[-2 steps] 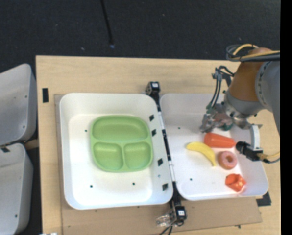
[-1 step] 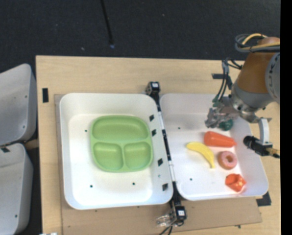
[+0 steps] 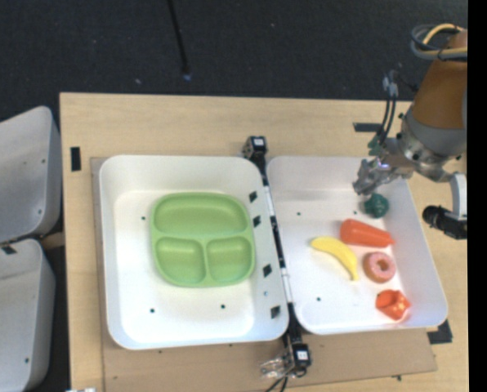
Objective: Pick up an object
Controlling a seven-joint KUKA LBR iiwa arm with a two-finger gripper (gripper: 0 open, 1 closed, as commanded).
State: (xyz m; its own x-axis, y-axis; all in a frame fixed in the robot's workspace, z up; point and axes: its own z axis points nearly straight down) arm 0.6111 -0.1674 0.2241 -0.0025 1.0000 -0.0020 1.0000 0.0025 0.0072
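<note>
Just below the hand [image 3: 367, 182] lies a dark green object [image 3: 377, 205]; its grip cannot be told.

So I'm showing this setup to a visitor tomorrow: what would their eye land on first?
Probably the green divided plate, alone in the middle of the left bin. Next, the bright toy food clustered in the right bin: an orange carrot, a yellow banana, a pink donut and a red piece near the front corner. The gripper hangs at that bin's far side, just above a small dark green object.
</note>
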